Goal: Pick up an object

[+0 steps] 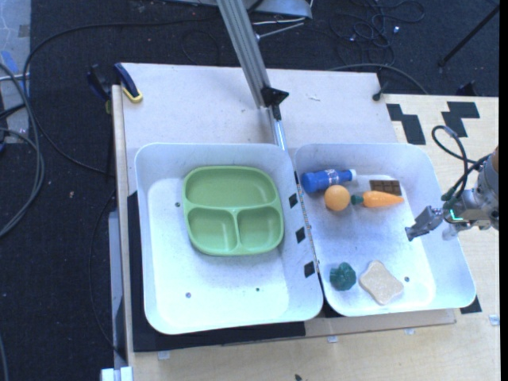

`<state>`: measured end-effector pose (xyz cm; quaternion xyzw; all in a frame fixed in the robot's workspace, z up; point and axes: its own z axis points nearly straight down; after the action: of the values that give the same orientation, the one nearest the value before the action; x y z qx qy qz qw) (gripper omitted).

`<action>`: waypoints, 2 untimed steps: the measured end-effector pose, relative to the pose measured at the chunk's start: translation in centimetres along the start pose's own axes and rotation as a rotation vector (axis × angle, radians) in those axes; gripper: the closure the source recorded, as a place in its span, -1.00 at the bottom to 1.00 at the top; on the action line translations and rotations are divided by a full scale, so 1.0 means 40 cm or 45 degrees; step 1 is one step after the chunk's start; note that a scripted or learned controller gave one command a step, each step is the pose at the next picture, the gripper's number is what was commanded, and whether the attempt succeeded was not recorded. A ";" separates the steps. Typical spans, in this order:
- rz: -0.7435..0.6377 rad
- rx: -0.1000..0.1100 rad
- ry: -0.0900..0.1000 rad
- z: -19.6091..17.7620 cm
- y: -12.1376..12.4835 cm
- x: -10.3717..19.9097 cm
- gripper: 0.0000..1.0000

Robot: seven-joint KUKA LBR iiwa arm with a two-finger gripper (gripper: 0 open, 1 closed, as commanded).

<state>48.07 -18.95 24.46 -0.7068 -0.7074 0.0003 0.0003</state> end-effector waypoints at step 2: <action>0.002 0.005 0.002 0.143 0.018 -0.012 -1.00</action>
<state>48.77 -19.43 18.72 -0.7074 -0.7069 0.0014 0.0022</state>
